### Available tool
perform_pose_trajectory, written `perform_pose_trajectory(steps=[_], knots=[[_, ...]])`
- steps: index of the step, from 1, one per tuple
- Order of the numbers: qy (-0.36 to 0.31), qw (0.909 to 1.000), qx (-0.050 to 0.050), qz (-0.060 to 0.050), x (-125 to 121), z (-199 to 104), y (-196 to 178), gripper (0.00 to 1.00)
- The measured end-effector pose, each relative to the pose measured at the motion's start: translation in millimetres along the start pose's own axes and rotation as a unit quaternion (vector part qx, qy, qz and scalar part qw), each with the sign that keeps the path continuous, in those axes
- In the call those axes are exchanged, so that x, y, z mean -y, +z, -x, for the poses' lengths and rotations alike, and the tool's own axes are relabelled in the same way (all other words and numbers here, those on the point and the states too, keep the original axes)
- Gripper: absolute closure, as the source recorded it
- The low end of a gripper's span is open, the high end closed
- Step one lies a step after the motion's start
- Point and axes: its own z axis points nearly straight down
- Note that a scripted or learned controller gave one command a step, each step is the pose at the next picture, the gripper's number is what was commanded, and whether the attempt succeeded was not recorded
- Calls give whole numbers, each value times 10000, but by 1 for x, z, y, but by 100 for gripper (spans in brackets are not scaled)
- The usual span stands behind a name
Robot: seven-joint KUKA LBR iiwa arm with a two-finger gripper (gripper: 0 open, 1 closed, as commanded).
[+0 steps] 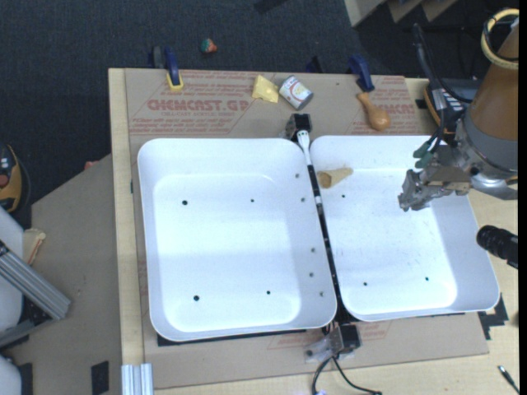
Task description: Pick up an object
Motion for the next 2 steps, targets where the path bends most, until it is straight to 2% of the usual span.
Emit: perform_pose_trajectory(steps=[1,2], knots=[[-13,9999,24,156,23,3,-186,100],[49,9999,49,106,23,116,-214,100]])
